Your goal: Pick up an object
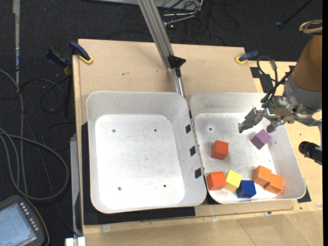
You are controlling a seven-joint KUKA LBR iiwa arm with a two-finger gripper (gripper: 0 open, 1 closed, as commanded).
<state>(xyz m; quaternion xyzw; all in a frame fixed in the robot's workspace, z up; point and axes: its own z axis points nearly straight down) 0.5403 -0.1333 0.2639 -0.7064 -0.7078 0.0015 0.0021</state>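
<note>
White plastic sets the scene: two shallow bins sit side by side on a pale wooden bench (133, 68), the left bin (102, 106) bare of objects and the right bin (205, 109) carrying a scatter of small coloured blocks. A grey KUKA arm (307, 81) with an orange band reaches in from the right edge of the camera view, its wrist over the upper right part of the right bin.

The pincer (250, 123) hangs above the bin floor, pointing down and to the left; whether its tips are spread or pressed together cannot be told at this size, and nothing shows between them.

Nearest the tool is a purple block (261, 138), lying just below and slightly to the right of the tips, apart from them, its faces turned at a slant to the bin walls. An orange-red cube (220, 149) sits farther off, below and to the left, alone in the middle of the bin. Along the near wall lie another orange-red cube (216, 180), a yellow cube (233, 180) touching it, a blue cube (247, 188) and two orange blocks (268, 178) pressed together.

Judged from this layout, the pick is not yet made; the purple block looks the shortest reach, calling for a small shift toward the near right before descent.
</note>
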